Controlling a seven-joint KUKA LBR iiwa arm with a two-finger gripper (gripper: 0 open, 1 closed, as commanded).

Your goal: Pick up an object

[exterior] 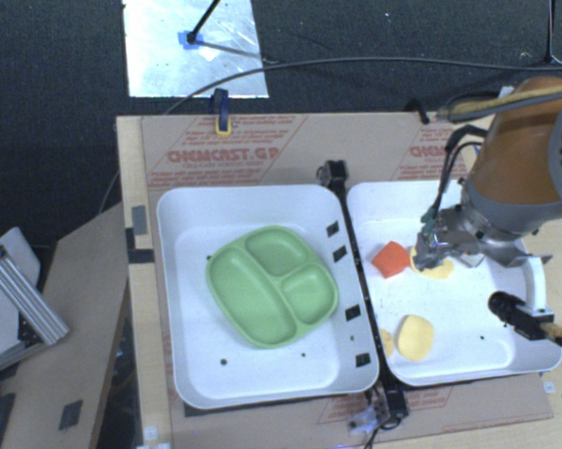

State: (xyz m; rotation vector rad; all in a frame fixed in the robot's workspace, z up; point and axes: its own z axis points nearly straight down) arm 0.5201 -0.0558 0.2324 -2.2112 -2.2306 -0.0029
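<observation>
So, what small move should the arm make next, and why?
Probably a short, straight descent. The gripper hangs over the right bin, between the orange block and a pale yellow piece. It seems nearest the yellow piece, so lowering there looks the shortest way to a grasp.

High fixed camera, slanting over both bins [261, 206]

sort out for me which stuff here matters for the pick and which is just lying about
Part of the job:
- tool, low in the right bin
- orange block, just beside it
- pale yellow piece under the tool
- yellow round piece nearer the front

Just lying about:
- green divided plate in the left bin
- foil sheet behind the bench
</observation>
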